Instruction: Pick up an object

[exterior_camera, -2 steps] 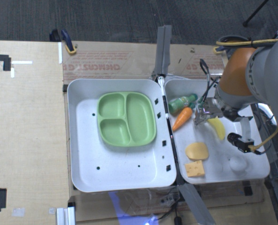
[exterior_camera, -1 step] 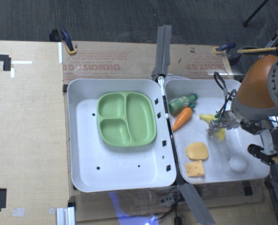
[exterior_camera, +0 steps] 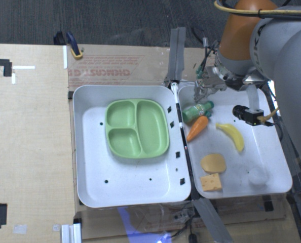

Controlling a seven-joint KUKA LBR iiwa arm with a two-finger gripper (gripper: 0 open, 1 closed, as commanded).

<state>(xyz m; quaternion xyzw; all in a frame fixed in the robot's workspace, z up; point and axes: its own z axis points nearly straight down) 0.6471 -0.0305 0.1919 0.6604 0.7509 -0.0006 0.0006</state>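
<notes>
The tool hangs just over the green bottle, grip unclear to me, nothing lifted yet

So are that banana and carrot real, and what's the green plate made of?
Probably toys: the banana and carrot look like smooth moulded plastic, evenly coloured with no blemishes. The plate also looks plastic, matte pale green, moulded into three compartments with rounded edges.

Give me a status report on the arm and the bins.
Gripper low in right bin, over green bottle. Nothing visibly held. Carrot touching bottle; banana apart.
</notes>
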